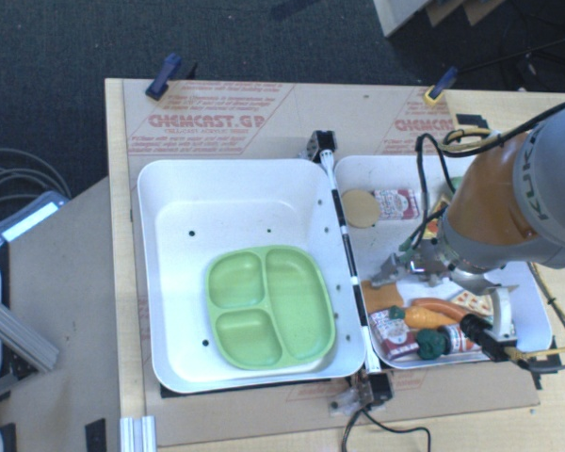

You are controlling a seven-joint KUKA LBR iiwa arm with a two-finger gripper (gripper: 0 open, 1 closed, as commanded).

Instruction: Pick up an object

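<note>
The right bin [386,164] holds several toy food items. A tan round disc [361,208] and a small red-and-white packet [396,202] lie at its back left. At the front lie an orange carrot [440,311], a pizza slice [474,301], a red packet [390,327] and a green piece [432,343]. My gripper [402,269] is low over the middle of this bin, just behind the carrot and the red packet. The wrist and orange band hide the bin's centre. I see nothing held.
The left bin [235,172] holds a green divided plate [268,304] towards its front right. A black divider clip [321,143] sits where the bins meet at the back. Cables [537,356] trail by the right bin's front right corner.
</note>
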